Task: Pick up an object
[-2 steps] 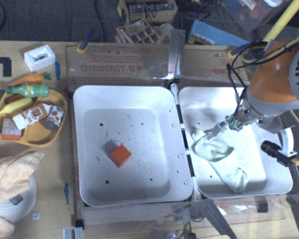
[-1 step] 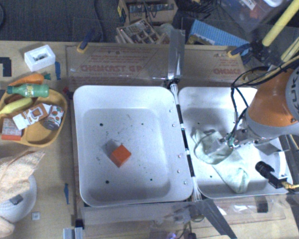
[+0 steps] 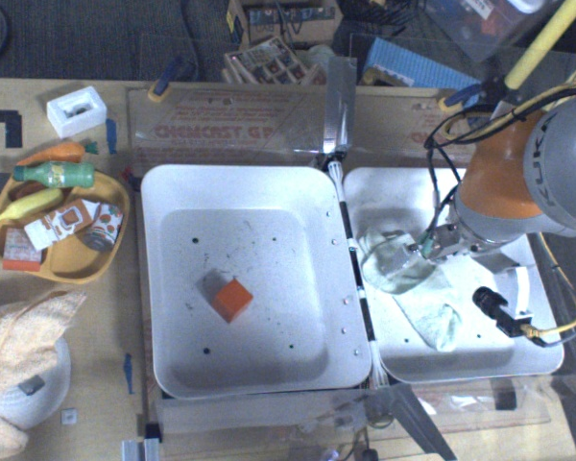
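Arm's down in the right bin [image 3: 547, 358], gripper [image 3: 430, 248] over crumpled clear plastic [image 3: 394, 262] at the bin's nine o'clock; whether it's gripping, I can't tell. That flimsy film could slip. Orange block [image 3: 233, 300] sits mid left bin [image 3: 173, 200], untouched.
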Robot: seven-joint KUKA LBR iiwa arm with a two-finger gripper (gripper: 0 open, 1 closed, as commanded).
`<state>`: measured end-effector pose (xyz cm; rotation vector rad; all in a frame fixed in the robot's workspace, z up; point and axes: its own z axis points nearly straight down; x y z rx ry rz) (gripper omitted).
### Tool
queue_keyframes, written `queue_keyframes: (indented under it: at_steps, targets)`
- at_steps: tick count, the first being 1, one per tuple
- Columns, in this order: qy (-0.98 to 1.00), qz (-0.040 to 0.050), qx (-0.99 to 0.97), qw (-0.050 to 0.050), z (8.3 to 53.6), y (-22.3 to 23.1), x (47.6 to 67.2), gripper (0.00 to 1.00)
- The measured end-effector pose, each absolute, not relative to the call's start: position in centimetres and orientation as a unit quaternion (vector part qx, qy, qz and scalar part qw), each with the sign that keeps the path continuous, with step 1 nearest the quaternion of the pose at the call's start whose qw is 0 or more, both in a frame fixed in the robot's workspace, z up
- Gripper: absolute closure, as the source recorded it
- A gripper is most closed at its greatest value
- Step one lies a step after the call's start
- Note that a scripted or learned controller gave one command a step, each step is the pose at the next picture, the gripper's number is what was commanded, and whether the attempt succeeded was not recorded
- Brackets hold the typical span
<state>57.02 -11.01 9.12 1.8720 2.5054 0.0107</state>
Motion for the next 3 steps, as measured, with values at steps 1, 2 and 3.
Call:
queue_keyframes:
  at_steps: [1, 2, 3]
  targets:
    - [0.777, 0.0032, 0.63, 0.006, 9.1, -9.9, 60.4, 0.0]
    - [0.777, 0.0052, 0.629, 0.008, 10.2, -9.8, 60.6, 1.0]
    - [0.777, 0.0051, 0.629, 0.008, 10.2, -9.8, 60.6, 0.0]
